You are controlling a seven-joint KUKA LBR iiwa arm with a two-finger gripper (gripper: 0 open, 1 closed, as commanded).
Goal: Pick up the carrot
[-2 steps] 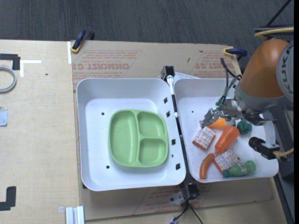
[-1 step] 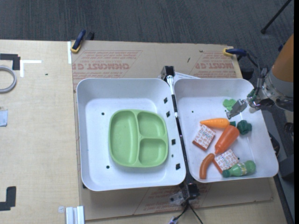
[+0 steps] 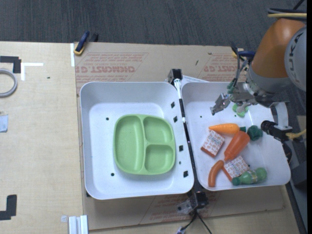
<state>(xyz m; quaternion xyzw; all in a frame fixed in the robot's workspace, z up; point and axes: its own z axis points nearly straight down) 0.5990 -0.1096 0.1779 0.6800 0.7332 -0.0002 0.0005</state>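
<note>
In the right bin [image 3: 273, 179] a slim orange carrot [image 3: 224, 128] lies on its side, its green top pointing right. A thicker orange carrot [image 3: 237, 145] lies slanted just below it, with a dark green top [image 3: 254, 132]. My gripper [image 3: 228, 104] hangs over the upper part of this bin, a little above the slim carrot, and nothing shows in its grasp. The orange-banded arm comes in from the upper right.
A red-and-white packet [image 3: 213, 143] lies left of the carrots, and a second packet [image 3: 236, 166] sits lower down. An orange sausage-shaped piece [image 3: 214, 173] and a green vegetable [image 3: 251, 176] lie near the bin's front. The left bin [image 3: 92, 130] holds a green divided plate [image 3: 122, 145].
</note>
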